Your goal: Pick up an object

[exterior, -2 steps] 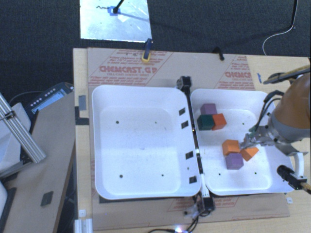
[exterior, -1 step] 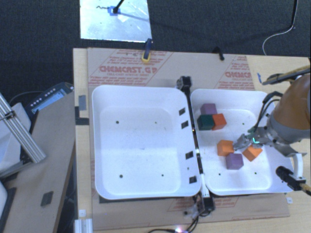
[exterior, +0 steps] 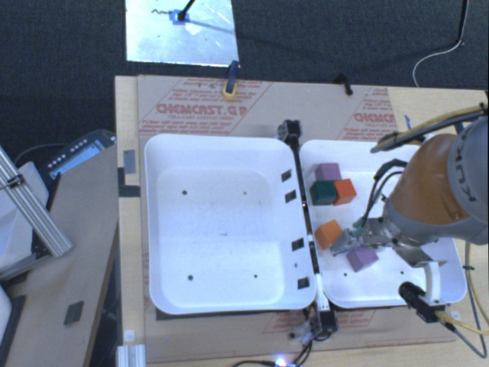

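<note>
The right bin (exterior: 451, 281) holds several small blocks. A purple block (exterior: 328, 172), a dark green block (exterior: 322, 193) and an orange block (exterior: 344, 190) cluster at its far left. Nearer the front lie a second orange block (exterior: 328, 234) and a second purple block (exterior: 362, 258). My gripper (exterior: 350, 244) is low in this bin, between those two front blocks and close to both. The grey and orange arm (exterior: 435, 193) covers the bin's right part.
The left bin (exterior: 160, 228) lies beside the right one, with a black divider strip (exterior: 302, 212) between them. A shiny metal plate (exterior: 181, 20) sits beyond the bench. A grey device (exterior: 76, 153) stands at the left.
</note>
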You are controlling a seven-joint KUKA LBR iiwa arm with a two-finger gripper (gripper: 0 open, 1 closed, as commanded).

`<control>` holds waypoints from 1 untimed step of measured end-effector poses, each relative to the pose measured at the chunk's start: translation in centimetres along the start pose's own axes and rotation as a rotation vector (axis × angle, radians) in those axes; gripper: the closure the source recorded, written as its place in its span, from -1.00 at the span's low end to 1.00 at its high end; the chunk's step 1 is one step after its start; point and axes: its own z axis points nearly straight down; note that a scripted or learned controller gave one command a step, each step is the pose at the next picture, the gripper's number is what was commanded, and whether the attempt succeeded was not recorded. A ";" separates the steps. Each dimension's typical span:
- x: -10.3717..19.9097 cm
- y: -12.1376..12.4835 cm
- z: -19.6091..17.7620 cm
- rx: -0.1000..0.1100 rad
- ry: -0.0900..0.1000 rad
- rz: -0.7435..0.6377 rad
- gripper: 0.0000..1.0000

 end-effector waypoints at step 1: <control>-0.4 0.0 -0.9 0.003 -0.002 0.005 1.00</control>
